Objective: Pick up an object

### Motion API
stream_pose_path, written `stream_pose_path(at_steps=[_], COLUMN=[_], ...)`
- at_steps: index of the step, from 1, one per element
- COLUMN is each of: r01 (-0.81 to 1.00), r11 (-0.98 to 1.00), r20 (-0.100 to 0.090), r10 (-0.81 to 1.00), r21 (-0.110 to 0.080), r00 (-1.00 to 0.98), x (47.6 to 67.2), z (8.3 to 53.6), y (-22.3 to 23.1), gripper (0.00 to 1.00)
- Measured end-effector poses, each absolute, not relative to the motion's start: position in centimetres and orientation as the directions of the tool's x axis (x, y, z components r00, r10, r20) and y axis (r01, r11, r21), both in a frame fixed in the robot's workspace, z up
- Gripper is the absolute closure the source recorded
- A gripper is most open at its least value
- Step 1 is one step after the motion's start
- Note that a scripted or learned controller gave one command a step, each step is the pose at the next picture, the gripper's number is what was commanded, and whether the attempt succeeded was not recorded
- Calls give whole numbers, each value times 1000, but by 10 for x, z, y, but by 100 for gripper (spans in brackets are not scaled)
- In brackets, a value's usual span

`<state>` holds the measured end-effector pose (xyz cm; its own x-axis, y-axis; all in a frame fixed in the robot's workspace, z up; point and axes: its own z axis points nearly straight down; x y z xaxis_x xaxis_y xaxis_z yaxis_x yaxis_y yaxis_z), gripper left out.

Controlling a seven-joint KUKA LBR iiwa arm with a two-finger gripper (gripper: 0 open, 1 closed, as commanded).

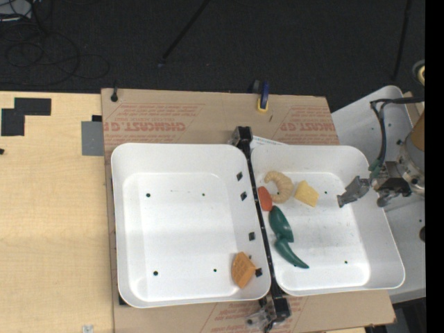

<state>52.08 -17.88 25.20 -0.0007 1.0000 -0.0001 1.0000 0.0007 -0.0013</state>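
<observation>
Objects for picking spread over two shallow white bins, none of them in the claw [350,194]. Nearest, at the bottom edge, a black clamp [274,314] on the strip where the bins meet. Underneath, a sheet of brown printed cardboard [173,120] lying on a pale wood-grain table [48,220]. In the left bin [121,220], smooth plastic with rounded corners, one orange ridged wedge [243,270] tucked into the near right corner, against the dividing wall. In the right bin [378,255], toward its left side, a glossy green pepper shape [283,236] with its pointed tail toward the near edge; just beyond it a small red-orange piece [265,198] close by the divider, a tan curved roll [281,183] beside that, and a yellow block [307,193] just right of the roll. Over the right part of that bin, the dark grey claw, apart from the yellow block and touching nothing visible; spread or pressed together, impossible to tell. Farther back on the table, black tape patches [24,113] and a grey square [91,136]. On the cardboard's far edge, a blue and yellow clamp [263,97]. Beyond the table, dark carpeted floor [208,33] with loose cables [41,47].
</observation>
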Motion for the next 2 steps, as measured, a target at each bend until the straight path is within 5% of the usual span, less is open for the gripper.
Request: stream_pose_path(at_steps=[1, 2], r01=[1000, 1000], r11=[-2, 2], r20=[-7, -1], r10=[1000, 1000], r21=[15, -2], r00=[2, -2], x=[476, 477], z=[460, 461], y=[-215, -212], gripper=[0, 100])
